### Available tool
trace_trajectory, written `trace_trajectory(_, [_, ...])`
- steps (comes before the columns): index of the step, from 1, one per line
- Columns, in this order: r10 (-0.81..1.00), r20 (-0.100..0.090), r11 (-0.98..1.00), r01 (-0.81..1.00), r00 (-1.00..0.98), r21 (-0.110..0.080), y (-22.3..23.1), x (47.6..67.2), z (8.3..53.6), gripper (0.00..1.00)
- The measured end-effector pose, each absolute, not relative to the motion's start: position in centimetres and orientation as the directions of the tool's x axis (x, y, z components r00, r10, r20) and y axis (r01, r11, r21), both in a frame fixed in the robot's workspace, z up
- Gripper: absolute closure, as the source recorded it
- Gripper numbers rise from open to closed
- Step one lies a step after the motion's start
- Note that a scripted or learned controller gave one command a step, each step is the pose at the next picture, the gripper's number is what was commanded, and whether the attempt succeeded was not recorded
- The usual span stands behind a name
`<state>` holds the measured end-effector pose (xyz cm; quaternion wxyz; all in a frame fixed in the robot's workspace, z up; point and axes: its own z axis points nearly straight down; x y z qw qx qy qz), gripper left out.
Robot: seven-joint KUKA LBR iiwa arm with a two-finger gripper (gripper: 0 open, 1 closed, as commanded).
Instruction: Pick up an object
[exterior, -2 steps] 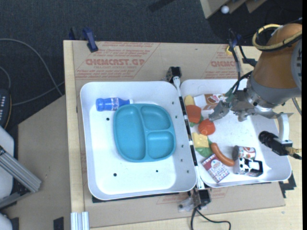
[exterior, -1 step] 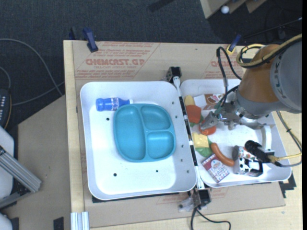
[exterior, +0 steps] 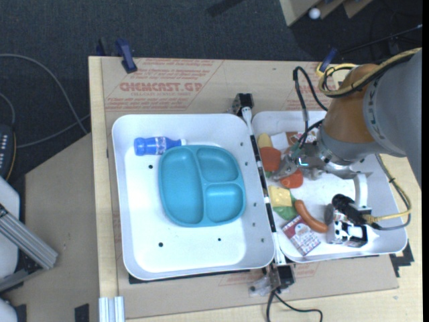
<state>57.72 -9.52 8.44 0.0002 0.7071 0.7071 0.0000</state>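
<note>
My gripper [exterior: 297,161] is low in the right bin [exterior: 387,180], at its left-middle, below the grey arm and its orange band [exterior: 345,116]. Just left of it lies a red toy piece [exterior: 270,158], with a small yellow piece [exterior: 265,141] behind that. A small orange-red piece [exterior: 291,180] sits right under the gripper's tip. Toward the front lie a yellow wedge [exterior: 280,196], a green piece [exterior: 285,212], an orange sausage [exterior: 310,217] and a red-and-white packet [exterior: 301,235]. Whether anything is held is hidden.
The left bin [exterior: 134,206] holds a blue divided plate [exterior: 201,184] and a small blue bottle [exterior: 155,145] lying at its back left. A black-and-white object [exterior: 348,228] sits at the right bin's front right. Cables loop over the arm.
</note>
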Motion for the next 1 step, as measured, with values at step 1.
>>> trace_trajectory(1, [1.0, 0.0, 0.001, 1.0, -0.001, 0.002, -9.51, 57.76, 9.44, 1.0])
